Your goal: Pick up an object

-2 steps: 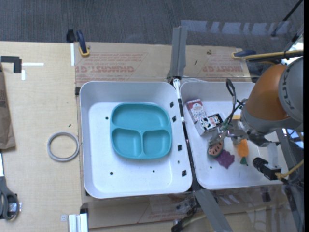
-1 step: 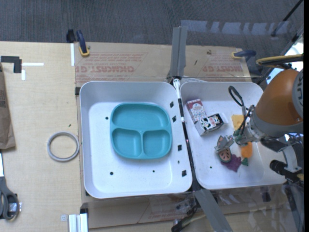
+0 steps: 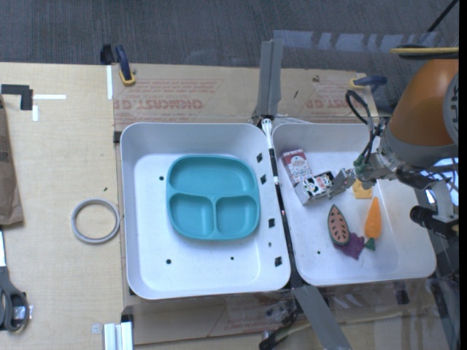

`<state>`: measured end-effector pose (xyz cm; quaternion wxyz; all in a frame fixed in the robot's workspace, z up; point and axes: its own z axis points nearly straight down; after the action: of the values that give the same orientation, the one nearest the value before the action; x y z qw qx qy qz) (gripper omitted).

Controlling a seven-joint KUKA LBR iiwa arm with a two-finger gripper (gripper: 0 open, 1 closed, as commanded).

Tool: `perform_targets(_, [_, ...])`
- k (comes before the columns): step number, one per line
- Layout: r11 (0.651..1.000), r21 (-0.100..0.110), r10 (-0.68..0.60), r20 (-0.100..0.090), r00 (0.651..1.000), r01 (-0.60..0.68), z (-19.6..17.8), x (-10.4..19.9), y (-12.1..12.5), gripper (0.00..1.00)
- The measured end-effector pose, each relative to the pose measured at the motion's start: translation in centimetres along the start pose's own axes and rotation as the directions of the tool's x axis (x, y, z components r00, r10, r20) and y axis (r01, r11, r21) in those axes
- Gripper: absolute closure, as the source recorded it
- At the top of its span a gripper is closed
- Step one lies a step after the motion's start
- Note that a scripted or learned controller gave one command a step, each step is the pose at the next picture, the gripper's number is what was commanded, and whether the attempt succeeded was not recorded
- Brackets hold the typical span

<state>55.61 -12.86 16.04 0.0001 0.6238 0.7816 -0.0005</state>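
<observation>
My gripper (image 3: pixel 344 180) reaches low into the right bin (image 3: pixel 408 268) from the right, its tip against the right end of a black-and-white patterned carton (image 3: pixel 317 187). A small red and white carton (image 3: pixel 295 165) lies just left of that, near the bin's left wall. A yellow block (image 3: pixel 363 191) sits partly under the gripper body. An orange carrot (image 3: pixel 373 219), a watermelon slice (image 3: pixel 338 225) and a purple piece (image 3: pixel 354 246) lie nearer the front.
The left bin (image 3: pixel 146 268) holds a teal divided plate (image 3: pixel 214 197). A grey tape ring (image 3: pixel 95 220) lies on the bench left of the bins. A grey divider post (image 3: pixel 269 79) rises between the bins at the back.
</observation>
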Motion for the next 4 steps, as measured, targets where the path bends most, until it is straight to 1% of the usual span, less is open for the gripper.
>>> perform_targets(1, [0.999, 0.001, -0.036, -0.002, 0.999, 0.036, 7.0, -1.9, -7.2, 0.00])
perform_targets(2, [1.000, 0.000, -0.013, -0.001, 1.000, 0.013, 6.9, 0.6, -5.8, 0.00])
perform_targets(3, [1.000, 0.000, -0.009, -0.001, 1.000, 0.009, 6.1, 0.5, -5.8, 1.00])
perform_targets(4, [1.000, 0.000, -0.009, -0.001, 1.000, 0.009, 6.1, 0.5, -5.8, 0.00])
